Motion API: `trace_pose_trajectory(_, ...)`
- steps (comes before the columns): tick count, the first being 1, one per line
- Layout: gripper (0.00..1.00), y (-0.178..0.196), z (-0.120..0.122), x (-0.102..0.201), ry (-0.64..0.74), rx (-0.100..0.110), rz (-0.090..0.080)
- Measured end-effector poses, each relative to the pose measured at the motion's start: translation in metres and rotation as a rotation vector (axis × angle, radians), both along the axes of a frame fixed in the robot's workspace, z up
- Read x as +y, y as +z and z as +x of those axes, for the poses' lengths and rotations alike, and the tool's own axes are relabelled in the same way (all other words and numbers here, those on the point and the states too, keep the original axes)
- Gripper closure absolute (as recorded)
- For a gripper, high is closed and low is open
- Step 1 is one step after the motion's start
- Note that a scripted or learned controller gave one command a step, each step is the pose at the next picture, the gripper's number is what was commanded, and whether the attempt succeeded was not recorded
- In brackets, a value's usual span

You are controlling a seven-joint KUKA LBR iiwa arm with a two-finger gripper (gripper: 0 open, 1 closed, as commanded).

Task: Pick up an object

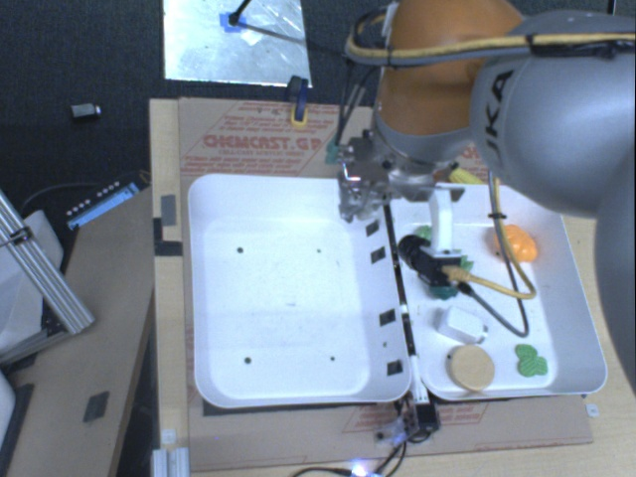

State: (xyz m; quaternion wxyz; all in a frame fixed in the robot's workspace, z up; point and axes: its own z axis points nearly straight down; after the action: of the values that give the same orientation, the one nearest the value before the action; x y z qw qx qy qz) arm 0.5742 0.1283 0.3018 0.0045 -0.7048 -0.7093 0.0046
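Two shallow white plastic bins sit side by side on the surface: the left bin (288,296) and the right bin (576,311). Over their shared far edge hangs the tool (356,199); its state cannot be told. In the right bin lie a white block (464,323), a round tan wooden disc (469,368), a green leafy toy (532,362) near the front right corner, and an orange ball (517,242).

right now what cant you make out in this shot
- Gripper, camera view: small and dark under the wrist at the bins' divider; whether it is open or shut is unclear.
- Yellow object: mostly hidden by the arm; identity unclear.
- Green object in the right bin: partly covered by the white finger-like part.
- Orange object: blurred, shape unclear.
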Motion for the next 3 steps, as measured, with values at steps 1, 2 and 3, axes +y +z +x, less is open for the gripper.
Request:
trace_pose_trajectory(1, 1.0, -0.04, 0.009, 0.069, 0.003, -0.011, 0.002)
trace_pose_trajectory(2, 1.0, 0.087, 0.007, 0.052, -0.003, -0.029, 0.005)
trace_pose_trajectory(3, 1.0, 0.073, -0.072, 0.075, 0.002, -0.012, 0.002)
